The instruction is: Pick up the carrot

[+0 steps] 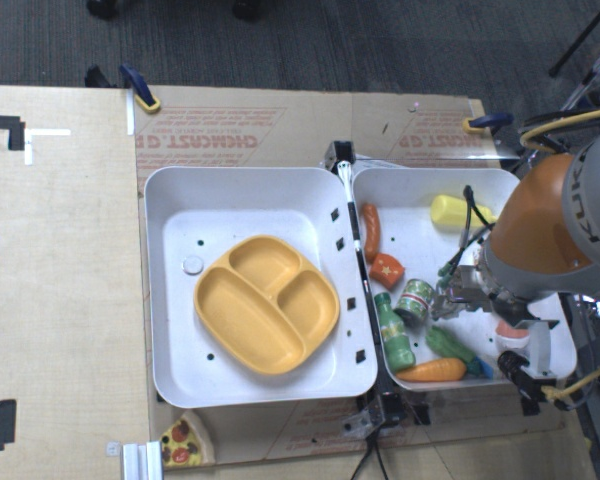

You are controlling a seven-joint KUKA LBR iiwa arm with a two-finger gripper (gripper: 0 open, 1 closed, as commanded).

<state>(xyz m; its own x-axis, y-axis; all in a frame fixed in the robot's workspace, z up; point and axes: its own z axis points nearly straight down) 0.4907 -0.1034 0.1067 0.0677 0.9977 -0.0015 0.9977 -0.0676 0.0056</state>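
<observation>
- While the carrot [432,370] lies flat along the near wall of the right bin [405,184], I read it as a light, stiff toy with a smooth skin that could slip.
- I would take it across its thick middle, since the tapered end offers little for the fingers and the wall crowds one side.
- Just beside it I count one green vegetable [446,344], one green bottle [394,335] standing against the divider, and one small can [413,299].
- Farther up the same bin I count one red piece [387,269], one sausage [370,225] and one yellow item [454,211].
- My gripper [448,301] hovers near the can, apart from the carrot; whether it is released or clenched I cannot tell, as the wrist blocks it.
- Over in the left bin [170,298] I count one yellow divided plate [267,303] and one small white disc [193,265], possibly a cap.
</observation>
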